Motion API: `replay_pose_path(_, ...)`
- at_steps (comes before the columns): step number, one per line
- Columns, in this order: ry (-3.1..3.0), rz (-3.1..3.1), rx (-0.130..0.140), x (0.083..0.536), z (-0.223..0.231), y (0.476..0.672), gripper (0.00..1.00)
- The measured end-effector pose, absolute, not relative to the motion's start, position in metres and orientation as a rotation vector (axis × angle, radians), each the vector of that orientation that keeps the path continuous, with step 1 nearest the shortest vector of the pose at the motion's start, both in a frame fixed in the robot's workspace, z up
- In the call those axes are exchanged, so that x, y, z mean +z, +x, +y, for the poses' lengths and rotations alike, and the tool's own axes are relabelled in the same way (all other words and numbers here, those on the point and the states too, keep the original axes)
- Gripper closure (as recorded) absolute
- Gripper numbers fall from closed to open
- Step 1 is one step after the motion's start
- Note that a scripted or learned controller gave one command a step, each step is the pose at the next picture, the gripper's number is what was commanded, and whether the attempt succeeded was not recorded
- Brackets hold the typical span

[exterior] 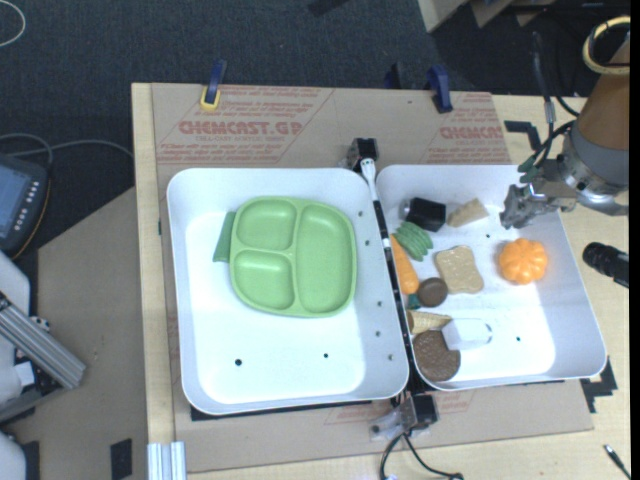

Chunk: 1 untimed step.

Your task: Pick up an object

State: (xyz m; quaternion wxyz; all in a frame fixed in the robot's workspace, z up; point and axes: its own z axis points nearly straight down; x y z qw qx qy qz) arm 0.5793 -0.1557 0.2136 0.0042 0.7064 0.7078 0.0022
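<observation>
Pumpkin [523, 260], small and orange, lies toward the right side of the right bin [585, 338], and it looks the best thing to pick: it sits apart from the rest, with bare white floor on every side. The gripper [522, 211] hangs just beyond it on the far side, close above the bin floor; whether its fingers are spread or closed I cannot tell, as they merge into a dark blur, and nothing shows between them.

To do the step well, bring the gripper a little nearer along the bin until it stands right over the pumpkin's middle, open wide enough to clear the round body, then go straight down. The thing is ribbed and rounded, so a grip off its centre would likely squeeze it out sideways; close across the widest part and low on its sides.

The other pieces are poorer choices. The cracker [459, 269], the carrot [404, 265] by the left wall, the black block [427, 211] and the brown cookie [437, 354] at the near edge lie crowded together, some touching, and flat things give fingers little to bite. The green plate [294, 256] in the left bin [200, 368] is wide and well away from the arm
</observation>
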Motion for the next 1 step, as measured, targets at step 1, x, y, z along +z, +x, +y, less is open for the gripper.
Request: replay_pose_path(1,2.217,2.220,0.003,0.2260,-0.1557,0.5802,1.00)
